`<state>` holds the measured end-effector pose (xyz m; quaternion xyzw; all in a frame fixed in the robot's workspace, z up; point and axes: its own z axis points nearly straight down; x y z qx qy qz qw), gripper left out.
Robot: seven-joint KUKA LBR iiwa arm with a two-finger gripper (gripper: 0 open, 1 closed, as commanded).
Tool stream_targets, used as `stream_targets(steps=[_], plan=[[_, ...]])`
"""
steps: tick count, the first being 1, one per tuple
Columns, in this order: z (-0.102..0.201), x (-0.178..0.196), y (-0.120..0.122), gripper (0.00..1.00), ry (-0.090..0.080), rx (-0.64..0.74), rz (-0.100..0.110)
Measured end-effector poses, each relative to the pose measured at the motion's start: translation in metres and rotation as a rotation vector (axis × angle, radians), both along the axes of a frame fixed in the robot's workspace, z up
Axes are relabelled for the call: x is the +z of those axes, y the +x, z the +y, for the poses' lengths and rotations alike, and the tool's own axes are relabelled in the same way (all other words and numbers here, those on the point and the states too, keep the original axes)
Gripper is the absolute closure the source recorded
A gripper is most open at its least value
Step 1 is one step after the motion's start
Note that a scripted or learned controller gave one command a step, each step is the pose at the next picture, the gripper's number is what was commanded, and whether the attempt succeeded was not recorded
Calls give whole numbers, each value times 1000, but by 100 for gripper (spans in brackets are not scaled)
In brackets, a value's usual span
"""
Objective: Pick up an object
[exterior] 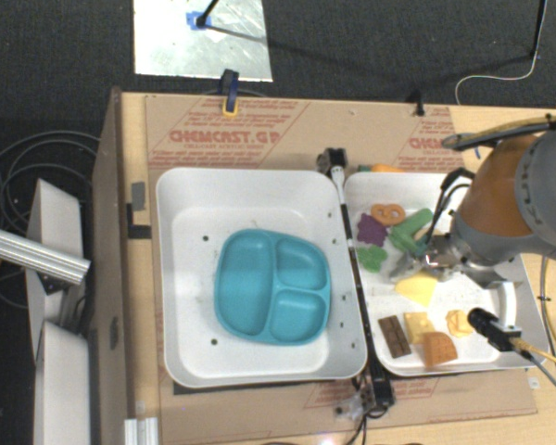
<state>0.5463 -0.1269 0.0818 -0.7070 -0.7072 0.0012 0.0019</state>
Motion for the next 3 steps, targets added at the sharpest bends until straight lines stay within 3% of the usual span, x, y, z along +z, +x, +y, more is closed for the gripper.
stream_targets(steps=[1, 2, 3], plan=[[-2, 2, -20, 0, -1, 0, -3], [-2, 13, -18, 100, -1, 2, -7], [-2, 13, -18, 0, -1, 2, -7]])
